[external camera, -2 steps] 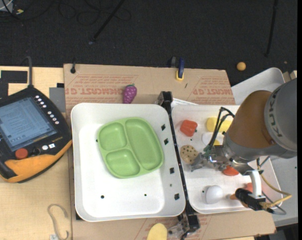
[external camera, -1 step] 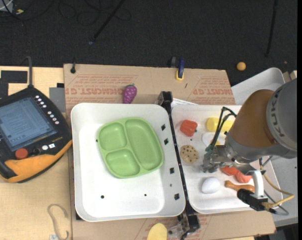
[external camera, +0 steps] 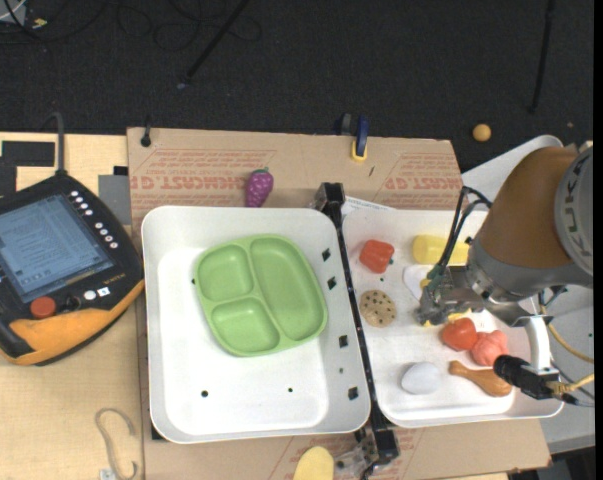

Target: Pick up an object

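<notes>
The right bin [external camera: 393, 400] holds a red pepper-like toy [external camera: 377, 255], a yellow piece [external camera: 433, 248], a brown cookie [external camera: 378, 308], a red-orange tomato-like toy [external camera: 460, 334], a pink piece [external camera: 490, 347], a white egg-like piece [external camera: 419, 377] and a brown drumstick [external camera: 479, 377]. My gripper [external camera: 439, 311] hangs low over the bin's middle, just left of the tomato toy and right of the cookie. Its dark fingers point down close to the bin floor. I see nothing between them.
The left bin [external camera: 171, 368] carries a green divided plate [external camera: 261, 293]. A purple toy [external camera: 258, 186] lies on the cardboard behind it, a yellow toy [external camera: 314, 463] below the bins. A teach pendant [external camera: 51, 258] rests at the left. A black divider [external camera: 346, 308] separates the bins.
</notes>
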Controlling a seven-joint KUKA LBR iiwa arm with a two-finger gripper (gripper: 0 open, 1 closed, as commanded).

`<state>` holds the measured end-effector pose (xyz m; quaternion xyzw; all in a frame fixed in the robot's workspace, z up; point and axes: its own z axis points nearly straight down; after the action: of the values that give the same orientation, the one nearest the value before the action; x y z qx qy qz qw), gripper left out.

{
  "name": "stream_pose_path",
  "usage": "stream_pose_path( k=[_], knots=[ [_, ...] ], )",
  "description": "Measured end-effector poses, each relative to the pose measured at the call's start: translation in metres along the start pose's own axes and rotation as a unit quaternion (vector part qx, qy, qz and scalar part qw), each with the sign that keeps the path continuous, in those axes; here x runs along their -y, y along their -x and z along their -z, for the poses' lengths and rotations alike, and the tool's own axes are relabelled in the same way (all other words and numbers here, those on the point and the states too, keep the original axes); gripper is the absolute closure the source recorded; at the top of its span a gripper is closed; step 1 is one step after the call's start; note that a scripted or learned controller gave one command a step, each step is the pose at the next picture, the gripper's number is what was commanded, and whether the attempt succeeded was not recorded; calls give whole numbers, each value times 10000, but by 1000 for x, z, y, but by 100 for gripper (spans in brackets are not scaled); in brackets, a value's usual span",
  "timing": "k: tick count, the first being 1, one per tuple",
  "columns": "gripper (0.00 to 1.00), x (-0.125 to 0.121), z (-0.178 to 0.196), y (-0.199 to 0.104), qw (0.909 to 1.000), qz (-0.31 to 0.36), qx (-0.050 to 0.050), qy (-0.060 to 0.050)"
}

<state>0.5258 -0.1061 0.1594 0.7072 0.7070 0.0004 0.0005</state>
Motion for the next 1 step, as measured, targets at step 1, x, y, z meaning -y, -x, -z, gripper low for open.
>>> stream_pose_path(
  k=[1],
  knots=[
    [100, -3, 44, 6, 10000, -7, 1, 5]
  ],
)
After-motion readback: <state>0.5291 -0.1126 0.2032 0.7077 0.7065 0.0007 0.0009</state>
